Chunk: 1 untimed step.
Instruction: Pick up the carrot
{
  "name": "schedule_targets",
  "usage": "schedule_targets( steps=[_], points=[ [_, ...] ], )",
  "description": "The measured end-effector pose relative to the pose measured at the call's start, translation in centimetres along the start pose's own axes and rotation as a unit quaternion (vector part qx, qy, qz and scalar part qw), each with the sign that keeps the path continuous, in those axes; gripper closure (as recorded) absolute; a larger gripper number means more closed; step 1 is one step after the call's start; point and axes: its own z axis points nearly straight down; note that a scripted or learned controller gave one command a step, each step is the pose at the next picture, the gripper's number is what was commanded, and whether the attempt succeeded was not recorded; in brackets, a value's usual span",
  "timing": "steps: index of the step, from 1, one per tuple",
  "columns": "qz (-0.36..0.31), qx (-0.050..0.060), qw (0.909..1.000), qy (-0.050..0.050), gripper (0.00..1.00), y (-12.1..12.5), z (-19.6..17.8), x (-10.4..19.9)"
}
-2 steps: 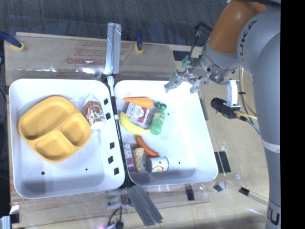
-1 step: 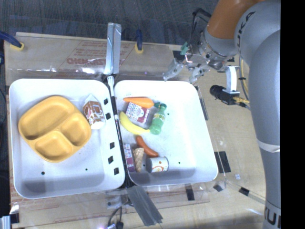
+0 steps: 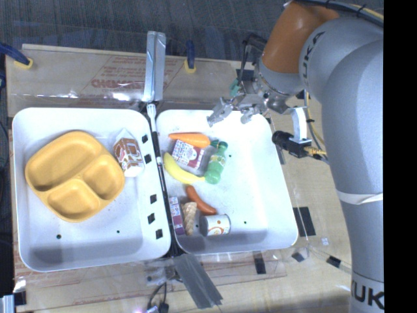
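Observation:
The carrot (image 3: 189,137) is an orange, tapered piece lying flat near the far edge of the right bin (image 3: 277,194), just above a red-labelled carton (image 3: 187,154). My gripper (image 3: 233,111) hangs over the bin's far rim, up and to the right of the carrot and apart from it. Its fingers are spread open with nothing between them. The grey arm with its orange band (image 3: 293,34) reaches in from the upper right.
Crowded round the carrot are a green bottle (image 3: 217,162), a banana (image 3: 174,169), a reddish sausage (image 3: 201,201), a can (image 3: 215,225) and a snack bar (image 3: 174,212). The left bin (image 3: 39,246) holds a yellow divided plate (image 3: 73,173) and a brown packet (image 3: 128,155).

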Motion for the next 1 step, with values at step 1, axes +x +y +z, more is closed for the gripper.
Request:
schedule_targets(
  steps=[1],
  points=[
    [0.020,-0.003,0.9998,-0.001,0.00,-0.19,-6.40,-2.94]
  ],
)
